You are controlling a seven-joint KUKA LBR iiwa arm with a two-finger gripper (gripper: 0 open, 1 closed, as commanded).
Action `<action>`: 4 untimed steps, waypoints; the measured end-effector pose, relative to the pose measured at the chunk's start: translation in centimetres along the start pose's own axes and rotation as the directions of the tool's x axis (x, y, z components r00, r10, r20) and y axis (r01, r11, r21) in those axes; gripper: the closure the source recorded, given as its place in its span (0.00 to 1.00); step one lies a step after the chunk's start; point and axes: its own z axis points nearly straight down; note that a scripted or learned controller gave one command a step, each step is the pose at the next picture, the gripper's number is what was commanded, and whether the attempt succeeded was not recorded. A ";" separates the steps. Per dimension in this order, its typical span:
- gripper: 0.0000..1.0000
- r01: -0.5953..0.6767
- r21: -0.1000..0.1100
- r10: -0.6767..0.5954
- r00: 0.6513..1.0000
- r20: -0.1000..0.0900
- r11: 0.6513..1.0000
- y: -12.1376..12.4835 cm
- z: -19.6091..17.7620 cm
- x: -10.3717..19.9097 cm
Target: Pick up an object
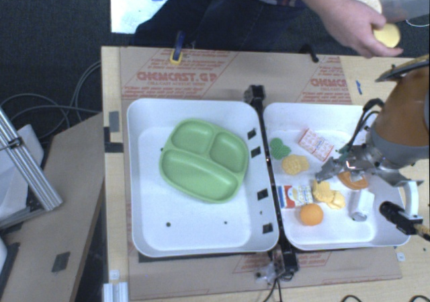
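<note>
Near edge of the bench: two shallow white bins side by side, the left white bin [144, 227] and the right white bin [336, 240], with a black clip strip between them.

Nearest in the right bin: a small round orange ball [310, 214]. Just beside it to the right, a short silvery cylinder [358, 206]. Behind the ball, a cluster of pale yellow blocks [326, 194] touching a small white-and-red printed packet [293, 194].

Next row back: the grey arm with its orange band [406, 119] reaches in from the right. Its two-finger gripper [342, 171] hangs low over a flat orange ring-shaped piece [354, 180], right behind the yellow blocks. Whether the gripper is spread or closed I cannot tell; dark parts and cabling blur together. Nothing is visibly gripped.

Further back: a crumpled yellow lump [294, 164], a leafy green toy piece [279, 148], and a red-and-white checked packet [315, 144].

In the left bin, a light green divided plastic plate [205, 159].

Beyond the bins, brown printed cardboard [201, 72]. At the far side, a person's hand [353, 21] holds a pale yellow round object [388, 35] above the bench.

Judgement: the step looks like the descent onto a target, likely the orange ring or the yellow blocks. The next move calls for a clean closure on one piece, then a straight lift. The crowding risks a nudge or an empty grasp.
</note>
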 end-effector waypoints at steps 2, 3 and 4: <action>0.00 0.001 -0.006 -0.001 1.000 -0.001 1.000 0.2 5.9 0.2; 1.00 0.001 -0.014 -0.001 1.000 0.001 1.000 0.4 4.8 0.2; 1.00 0.003 -0.007 -0.002 1.000 0.003 1.000 0.5 0.4 -0.2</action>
